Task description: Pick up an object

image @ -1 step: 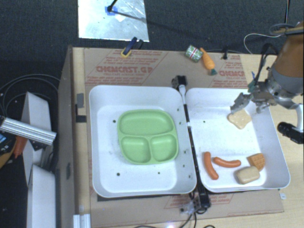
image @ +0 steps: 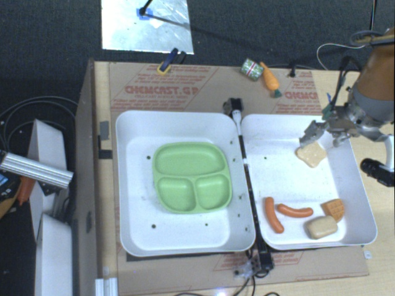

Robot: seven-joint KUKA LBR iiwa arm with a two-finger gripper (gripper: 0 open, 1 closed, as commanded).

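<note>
The right bin (image: 290, 242) holds several toy foods. A pale beige piece (image: 311, 155) lies near its far right side. Two red-orange sausages (image: 273, 214) (image: 295, 211), a brown waffle-like piece (image: 333, 209) and a beige bun (image: 321, 227) lie near its front edge. My gripper (image: 323, 135) hangs over the bin's far right part, open, fingers spread. Its left fingertip (image: 307, 136) is just above the beige piece and nothing is between the fingers.
The left bin (image: 133, 140) carries a green divided plate (image: 191, 176). On the cardboard beyond the bins lie a toy carrot (image: 270, 79), a small green can (image: 252, 68) and a yellow-blue clip (image: 170, 61). Cables and metal parts lie left of the bench.
</note>
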